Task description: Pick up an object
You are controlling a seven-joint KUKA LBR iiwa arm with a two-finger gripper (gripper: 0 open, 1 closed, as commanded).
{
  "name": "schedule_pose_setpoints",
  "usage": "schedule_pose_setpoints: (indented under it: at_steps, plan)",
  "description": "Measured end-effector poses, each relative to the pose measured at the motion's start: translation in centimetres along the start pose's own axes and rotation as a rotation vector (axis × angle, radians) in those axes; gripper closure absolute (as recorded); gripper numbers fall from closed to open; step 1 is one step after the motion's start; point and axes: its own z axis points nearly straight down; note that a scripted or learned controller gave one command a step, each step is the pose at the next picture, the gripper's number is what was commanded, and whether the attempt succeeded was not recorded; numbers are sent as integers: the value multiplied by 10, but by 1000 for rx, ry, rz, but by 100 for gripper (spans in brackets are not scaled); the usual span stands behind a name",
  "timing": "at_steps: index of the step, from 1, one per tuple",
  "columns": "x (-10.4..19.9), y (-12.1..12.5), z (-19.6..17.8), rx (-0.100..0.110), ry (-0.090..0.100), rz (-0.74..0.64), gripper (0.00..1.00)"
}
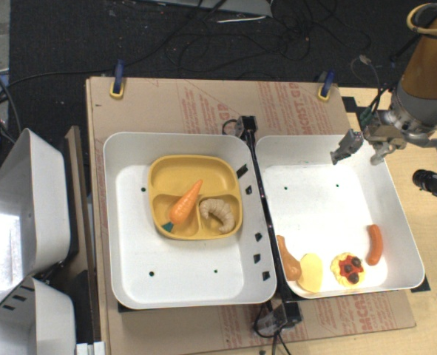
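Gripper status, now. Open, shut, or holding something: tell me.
Gripper: open, holding nothing, above the far right corner of the right bin.

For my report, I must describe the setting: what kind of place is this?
Probably a robotics lab: two white bins clamped on a board, loose cables behind, and toy food such as a carrot on a yellow divided plate.

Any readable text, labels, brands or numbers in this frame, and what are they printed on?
Faded red print on the cardboard sheet under the two bins, above the left bin: too faint and skewed to read.
Red print on the same sheet above the right bin: letters show, reversed or upside down, not readable.
Red print along the sheet's bottom right edge: blurred, unreadable.
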Motion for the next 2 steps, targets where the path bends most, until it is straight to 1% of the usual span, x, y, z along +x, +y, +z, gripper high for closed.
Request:
schedule_pose_setpoints:
  at_steps: [1,2]
  plan:
    - [0,3,-8,-13,-3,-3,0]
    - [2,-6,49,-8,-1,-1,0]
